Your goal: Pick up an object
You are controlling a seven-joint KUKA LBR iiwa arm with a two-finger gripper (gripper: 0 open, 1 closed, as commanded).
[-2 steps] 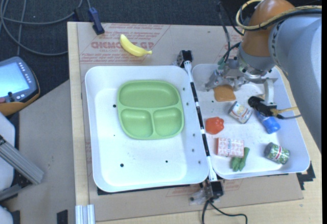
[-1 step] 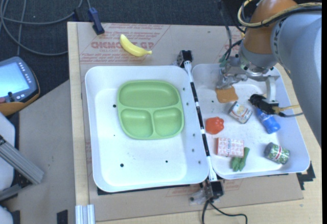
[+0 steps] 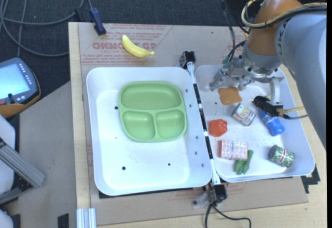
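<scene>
At the near edge of the right bin (image 3: 306, 167), a green can (image 3: 281, 156) was seen lying on its side. Beside it to the left, a green vegetable (image 3: 243, 162) was found touching a pink patterned box (image 3: 233, 149). A little farther in, a red object (image 3: 218, 127) was placed close to the divide between the two bins. A small pale tin (image 3: 244, 114) and a blue bottle (image 3: 273, 123) were set toward the middle and right, with open white floor left between them and the near items.

A brown object (image 3: 230, 95) was located in the far half of this bin, just below the gripper (image 3: 231, 73). Whether contact was made with it could not be told, and whether the gripper was open or closed could not be made out. The far left corner of the bin was crowded by the gripper.

The left bin (image 3: 104, 164) was occupied by a green divided tray (image 3: 153, 110), with bare floor left all around it.

The arm (image 3: 295, 29) was brought in from the far right and bent down over the bin's far wall. Beyond the bins, a banana (image 3: 136, 47) was left on the bench (image 3: 83, 133).
</scene>
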